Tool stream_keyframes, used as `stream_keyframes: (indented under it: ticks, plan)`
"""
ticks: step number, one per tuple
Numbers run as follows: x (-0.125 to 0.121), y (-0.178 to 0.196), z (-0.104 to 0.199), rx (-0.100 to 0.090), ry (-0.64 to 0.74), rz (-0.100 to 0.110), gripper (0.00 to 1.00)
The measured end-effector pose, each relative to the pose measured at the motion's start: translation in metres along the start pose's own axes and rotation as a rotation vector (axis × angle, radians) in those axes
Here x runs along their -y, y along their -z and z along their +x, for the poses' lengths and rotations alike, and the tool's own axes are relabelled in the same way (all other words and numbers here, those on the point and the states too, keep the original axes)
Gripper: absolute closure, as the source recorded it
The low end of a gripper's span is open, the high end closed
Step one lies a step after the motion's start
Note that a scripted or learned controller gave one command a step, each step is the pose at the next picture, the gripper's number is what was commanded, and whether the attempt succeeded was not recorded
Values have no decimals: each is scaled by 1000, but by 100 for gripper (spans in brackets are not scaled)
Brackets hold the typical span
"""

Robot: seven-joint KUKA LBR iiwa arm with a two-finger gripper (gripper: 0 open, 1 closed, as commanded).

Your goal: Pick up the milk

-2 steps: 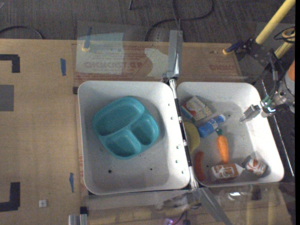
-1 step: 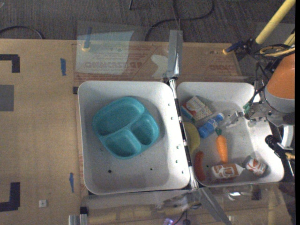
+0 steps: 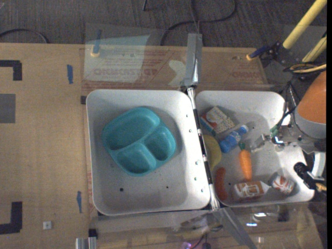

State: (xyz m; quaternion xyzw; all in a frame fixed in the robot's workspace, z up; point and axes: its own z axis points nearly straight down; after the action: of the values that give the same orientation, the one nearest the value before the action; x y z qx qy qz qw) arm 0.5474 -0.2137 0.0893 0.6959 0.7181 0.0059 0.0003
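The milk [image 3: 218, 120] is a small red and white carton lying on its side in the upper left part of the right bin [image 3: 259, 98]. My gripper [image 3: 256, 142] hangs over the middle of that bin, reaching in from the right, below and to the right of the carton. It stands apart from the carton, with a blue bottle [image 3: 232, 138] between them. The arm's orange band [image 3: 316, 105] is at the right edge.
In the right bin a banana [image 3: 210, 150] lies along the left wall, with a carrot [image 3: 245, 165], a red sausage [image 3: 221, 183], a brown-labelled bottle [image 3: 250, 189] and a small can [image 3: 282, 183]. The left bin [image 3: 98, 154] holds a teal divided plate [image 3: 139, 140].
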Motion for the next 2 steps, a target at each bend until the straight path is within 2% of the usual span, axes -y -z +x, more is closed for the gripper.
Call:
stream_keyframes:
  ticks: [1, 2]
  plan:
    - [-49, -2, 8, 10, -22, 3, 0]
    - [-121, -4, 26, 10, 195, 6, 0]
